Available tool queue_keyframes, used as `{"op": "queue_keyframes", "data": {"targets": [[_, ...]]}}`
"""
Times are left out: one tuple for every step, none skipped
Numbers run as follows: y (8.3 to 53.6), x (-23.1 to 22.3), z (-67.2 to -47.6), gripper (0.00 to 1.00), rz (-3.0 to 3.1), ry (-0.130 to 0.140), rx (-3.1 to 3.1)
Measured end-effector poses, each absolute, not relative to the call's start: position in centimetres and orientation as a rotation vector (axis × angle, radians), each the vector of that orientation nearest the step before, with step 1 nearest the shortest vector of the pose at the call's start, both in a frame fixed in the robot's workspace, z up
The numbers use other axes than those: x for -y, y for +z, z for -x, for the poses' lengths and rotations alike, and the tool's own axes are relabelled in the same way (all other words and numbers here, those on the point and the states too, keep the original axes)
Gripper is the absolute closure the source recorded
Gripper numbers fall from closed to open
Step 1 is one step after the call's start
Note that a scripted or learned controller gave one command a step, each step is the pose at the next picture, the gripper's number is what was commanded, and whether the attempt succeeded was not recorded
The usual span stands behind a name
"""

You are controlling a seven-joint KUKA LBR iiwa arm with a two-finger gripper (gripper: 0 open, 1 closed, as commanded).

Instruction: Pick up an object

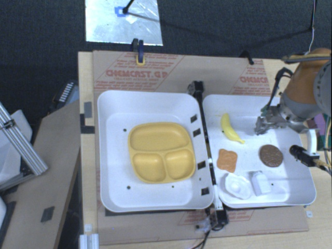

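In the right bin (298, 191) lie a yellow banana (230, 128), an orange waffle-like square (227, 160), a brown round patty (271, 155), a white blob-shaped piece (236, 185) and a small white block (259, 182). My gripper (262, 124) hangs over the upper part of the right bin, to the right of the banana and above the patty. Nothing shows between its fingers. The arm comes in from the right with its orange band above the wrist.
The left bin (111, 113) holds a yellow three-compartment tray (158, 152). A black divider (203, 139) runs between the bins. Cardboard lies under both, with a yellow clamp (140, 53) at the back and a shiny sheet (123, 14) beyond.
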State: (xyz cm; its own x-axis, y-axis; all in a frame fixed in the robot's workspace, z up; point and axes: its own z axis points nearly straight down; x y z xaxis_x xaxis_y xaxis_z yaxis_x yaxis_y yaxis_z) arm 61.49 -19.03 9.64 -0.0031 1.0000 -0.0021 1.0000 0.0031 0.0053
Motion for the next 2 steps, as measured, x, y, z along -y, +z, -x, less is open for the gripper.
{"op": "queue_keyframes", "data": {"targets": [[14.4, 19.7, -61.2, 1.0, -2.217, 0.004, -2.219], [19.5, 20.3, -60.6, 1.0, -2.215, 0.004, -2.218]]}}
